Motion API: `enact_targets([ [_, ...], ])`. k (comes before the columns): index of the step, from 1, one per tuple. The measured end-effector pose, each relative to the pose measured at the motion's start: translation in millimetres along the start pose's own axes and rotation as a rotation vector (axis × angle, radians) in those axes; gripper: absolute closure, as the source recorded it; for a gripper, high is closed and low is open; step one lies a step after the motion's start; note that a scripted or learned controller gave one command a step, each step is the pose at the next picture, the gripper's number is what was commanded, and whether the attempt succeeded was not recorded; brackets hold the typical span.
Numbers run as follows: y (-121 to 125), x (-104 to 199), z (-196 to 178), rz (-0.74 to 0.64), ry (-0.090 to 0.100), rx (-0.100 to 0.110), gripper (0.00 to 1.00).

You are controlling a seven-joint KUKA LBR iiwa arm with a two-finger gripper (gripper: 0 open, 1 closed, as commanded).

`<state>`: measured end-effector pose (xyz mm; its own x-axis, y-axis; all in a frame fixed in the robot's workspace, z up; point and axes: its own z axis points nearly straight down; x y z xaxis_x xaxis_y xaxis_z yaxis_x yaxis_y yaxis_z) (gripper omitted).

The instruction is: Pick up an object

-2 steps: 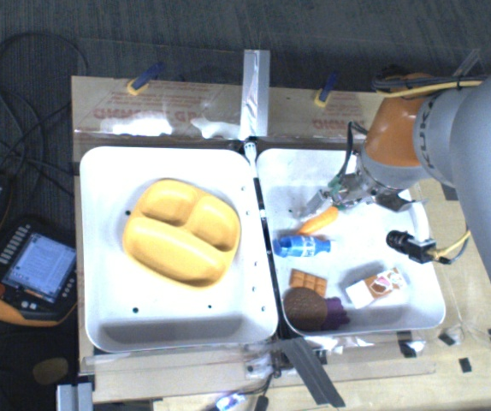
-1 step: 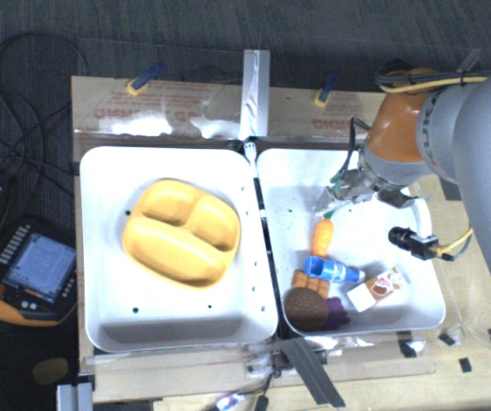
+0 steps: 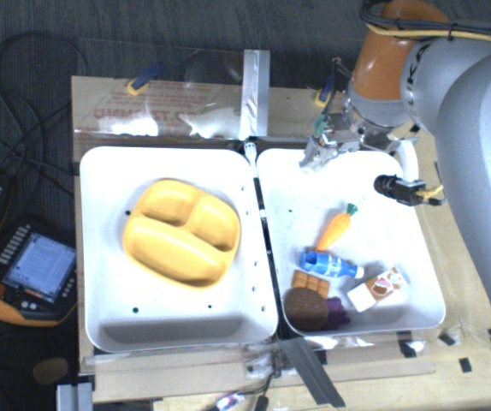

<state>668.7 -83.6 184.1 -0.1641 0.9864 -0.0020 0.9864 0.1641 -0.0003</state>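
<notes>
My gripper (image 3: 321,150) hangs over the far edge of the right bin (image 3: 387,221), apart from every object. Nearer the front of that bin lie an orange toy carrot (image 3: 335,228), a blue bottle (image 3: 331,265) on its side, a brown waffle piece (image 3: 311,282), a dark brown round item (image 3: 305,308), a purple item (image 3: 339,313) and a small white carton (image 3: 379,288). A large yellow bread-shaped toy (image 3: 181,229) fills the middle of the left bin (image 3: 109,187).
The grey arm with its orange band (image 3: 382,58) comes in from the upper right. A black knob (image 3: 397,187) sticks out over the right bin's far right side. Crumpled clear plastic (image 3: 186,118) lies behind the bins. Handheld controllers (image 3: 23,268) rest at the left.
</notes>
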Motion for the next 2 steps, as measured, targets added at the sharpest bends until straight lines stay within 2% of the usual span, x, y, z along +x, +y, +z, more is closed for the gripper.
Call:
enact_targets([
  [1,0,0,0,0.001,0.0,0.001,0.0],
  [2,-41,-52,70,0.148,0.0,0.003,0.0],
])
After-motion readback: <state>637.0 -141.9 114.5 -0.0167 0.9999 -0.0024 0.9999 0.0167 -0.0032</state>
